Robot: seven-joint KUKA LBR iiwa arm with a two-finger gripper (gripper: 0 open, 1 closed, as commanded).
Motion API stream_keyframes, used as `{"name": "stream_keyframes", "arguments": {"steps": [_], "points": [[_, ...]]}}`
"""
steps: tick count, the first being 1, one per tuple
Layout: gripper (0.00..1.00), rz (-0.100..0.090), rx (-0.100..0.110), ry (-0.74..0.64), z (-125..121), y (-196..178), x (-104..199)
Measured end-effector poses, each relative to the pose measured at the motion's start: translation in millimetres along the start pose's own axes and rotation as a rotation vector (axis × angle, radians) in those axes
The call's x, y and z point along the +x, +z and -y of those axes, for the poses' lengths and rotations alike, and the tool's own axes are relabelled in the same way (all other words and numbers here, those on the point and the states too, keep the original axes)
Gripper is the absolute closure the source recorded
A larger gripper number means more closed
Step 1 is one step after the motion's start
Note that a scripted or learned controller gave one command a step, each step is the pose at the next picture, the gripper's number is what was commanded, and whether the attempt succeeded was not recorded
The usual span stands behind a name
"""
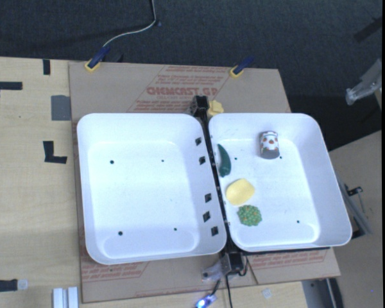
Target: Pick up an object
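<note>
Four small things lay in the right bin as a pick attempt was awaited, all of them in its half nearer the left bin. A dark green piece lay against the divider at about 10 o'clock in the bin, its long axis running roughly 12 to 6. A yellow lump sat just at its 5 o'clock. A speckled green ball sat just at the lump's 5 o'clock, close to touching it. A grey-and-red item stood apart toward 12 o'clock.

A grey arm part showed off the bench at 2 o'clock from the bin, well apart from everything in it. Whether the gripper was released or clenched could not be told.

From that part, every candidate lay toward 7 to 8 o'clock, the grey-and-red item nearest. That item, free on all sides, looked the easiest target. The green piece, hard by the divider, would likely call for a grasp across its short axis, from 3 to 9.
</note>
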State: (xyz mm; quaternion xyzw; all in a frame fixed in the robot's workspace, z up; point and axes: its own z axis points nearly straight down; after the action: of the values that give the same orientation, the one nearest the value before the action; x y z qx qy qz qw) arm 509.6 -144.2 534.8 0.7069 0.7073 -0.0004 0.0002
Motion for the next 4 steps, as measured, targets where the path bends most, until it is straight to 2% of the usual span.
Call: {"name": "stream_keyframes", "arguments": {"steps": [1, 2, 3, 4], "points": [[1.0, 0.001, -0.002, -0.001, -1, -11, 0], [1.0, -0.001, 0.001, 0.0, 27, 0, 15], [1.0, 0.001, -0.001, 0.002, 26, 0, -19], [1.0, -0.001, 0.002, -0.002, 26, 28, 9]]}}
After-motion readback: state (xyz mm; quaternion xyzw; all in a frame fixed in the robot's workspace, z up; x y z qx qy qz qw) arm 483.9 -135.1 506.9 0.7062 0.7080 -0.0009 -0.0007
